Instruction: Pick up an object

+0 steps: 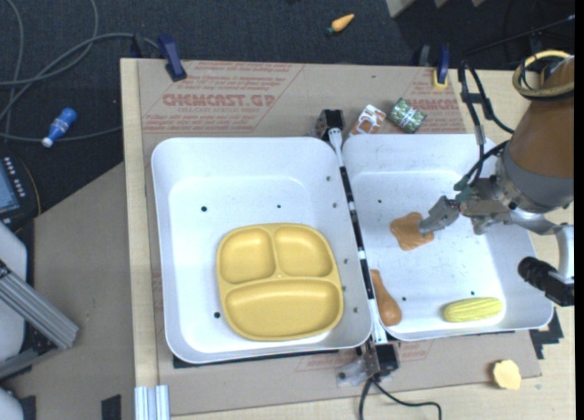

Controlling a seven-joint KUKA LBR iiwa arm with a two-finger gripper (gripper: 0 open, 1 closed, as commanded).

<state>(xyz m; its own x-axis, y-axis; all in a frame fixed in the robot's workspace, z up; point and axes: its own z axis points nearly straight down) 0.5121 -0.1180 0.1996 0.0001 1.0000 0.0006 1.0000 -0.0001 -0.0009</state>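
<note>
The right bin (474, 158) holds three items. A flat orange-brown food piece (409, 232) lies left of its middle. A brown drumstick-shaped piece (385, 299) rests against the bin's left wall near the front. A yellow corn cob (473, 309) lies near the front right. My gripper (440, 215) reaches in from the right and hangs low at the upper right edge of the orange-brown piece, right at it or touching it. Nothing is visibly lifted off the bin floor.
A yellow divided plate (278, 281) lies in the left bin (182, 181). A small can (408, 115) and a packet (370, 120) sit on the bench behind the right bin. A yellow chunk (505, 373) lies on the bench at the front right.
</note>
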